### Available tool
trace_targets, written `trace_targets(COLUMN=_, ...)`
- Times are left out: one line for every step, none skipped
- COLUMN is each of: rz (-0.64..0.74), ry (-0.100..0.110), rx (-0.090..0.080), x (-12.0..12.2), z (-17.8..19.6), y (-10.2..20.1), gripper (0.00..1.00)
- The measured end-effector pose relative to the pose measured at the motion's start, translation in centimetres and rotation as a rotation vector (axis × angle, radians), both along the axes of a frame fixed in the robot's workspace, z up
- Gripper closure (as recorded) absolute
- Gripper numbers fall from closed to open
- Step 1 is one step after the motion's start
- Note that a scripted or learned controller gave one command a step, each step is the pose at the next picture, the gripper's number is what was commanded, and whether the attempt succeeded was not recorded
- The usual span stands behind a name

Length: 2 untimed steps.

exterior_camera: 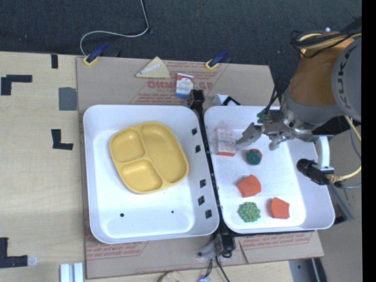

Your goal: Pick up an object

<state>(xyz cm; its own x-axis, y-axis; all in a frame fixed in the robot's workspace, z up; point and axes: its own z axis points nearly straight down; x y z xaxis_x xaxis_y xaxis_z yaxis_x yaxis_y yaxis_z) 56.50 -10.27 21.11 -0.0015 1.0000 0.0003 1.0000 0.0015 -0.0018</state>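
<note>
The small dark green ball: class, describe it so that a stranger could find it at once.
Start at the right-hand white bin. Just below the pincer lies the small dark green ball, above an orange block. Unlike the paler, bumpy green ball at the bin's front, it is darker and smoother.

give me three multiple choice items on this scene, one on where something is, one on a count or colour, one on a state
1. Where is the yellow divided plate?
A. in the left bin
B. in the right bin
C. on the cardboard behind the bins

2. How many orange pieces lie in the right bin?
A. one
B. two
C. four

3. What is the claw doing?
A. holding the plate
B. gripping the light green ball
C. over the right bin with nothing between its fingers

Answers:
1. A, the plate lies in the left bin.
2. B, one orange piece sits mid-bin and another nearer the front.
3. C, its fingers are spread above the bin floor, beside the dark green ball, while the light green ball lies untouched.
</note>
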Motion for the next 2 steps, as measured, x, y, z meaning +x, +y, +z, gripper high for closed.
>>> trace_targets(rz=-0.001, ry=-0.001, rx=0.001, x=-5.29, z=-12.51, y=-1.81, gripper=0.00)
trace_targets(rz=-0.001, ry=-0.004, rx=-0.001, x=-5.21, z=-11.59, y=-1.86, gripper=1.00)
